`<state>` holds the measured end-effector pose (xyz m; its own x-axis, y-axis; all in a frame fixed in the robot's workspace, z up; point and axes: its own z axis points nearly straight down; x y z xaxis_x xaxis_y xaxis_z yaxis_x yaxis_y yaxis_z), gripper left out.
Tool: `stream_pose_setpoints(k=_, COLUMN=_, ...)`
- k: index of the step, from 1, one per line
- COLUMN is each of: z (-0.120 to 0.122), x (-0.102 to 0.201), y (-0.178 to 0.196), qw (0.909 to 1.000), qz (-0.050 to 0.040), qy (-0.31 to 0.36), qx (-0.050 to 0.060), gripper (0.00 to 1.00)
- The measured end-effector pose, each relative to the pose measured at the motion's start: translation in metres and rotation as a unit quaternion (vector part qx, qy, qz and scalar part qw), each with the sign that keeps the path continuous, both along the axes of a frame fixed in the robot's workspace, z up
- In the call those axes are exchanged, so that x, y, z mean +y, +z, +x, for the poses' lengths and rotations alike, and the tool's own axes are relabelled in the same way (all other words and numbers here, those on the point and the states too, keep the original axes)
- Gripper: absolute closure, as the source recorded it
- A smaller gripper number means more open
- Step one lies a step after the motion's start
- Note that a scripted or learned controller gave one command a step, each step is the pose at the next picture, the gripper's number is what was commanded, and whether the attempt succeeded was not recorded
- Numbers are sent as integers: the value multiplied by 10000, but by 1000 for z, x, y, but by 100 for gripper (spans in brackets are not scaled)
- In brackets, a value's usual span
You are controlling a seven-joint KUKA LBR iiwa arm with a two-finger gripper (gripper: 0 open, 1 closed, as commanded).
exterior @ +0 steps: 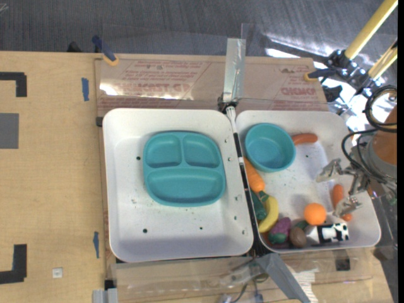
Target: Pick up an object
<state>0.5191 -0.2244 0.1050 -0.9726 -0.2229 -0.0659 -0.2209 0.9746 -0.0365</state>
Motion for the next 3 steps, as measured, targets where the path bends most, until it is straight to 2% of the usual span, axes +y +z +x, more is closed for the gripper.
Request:
stream_pose_setpoints(k=1, z=-19, x=14, y=-13, qw=9991, qz=73, qy=-373, qx=172, gripper=0)
stream_pose_setpoints(k=2, z=28, x=57, y=-16, qw=9948, qz=132, qy=-976, qx=274, gripper=0)
stream_pose_setpoints(k=3, z=96, x=74, y=-16, qw=9876, qz=100, qy=-1540, qx=271, gripper=0)
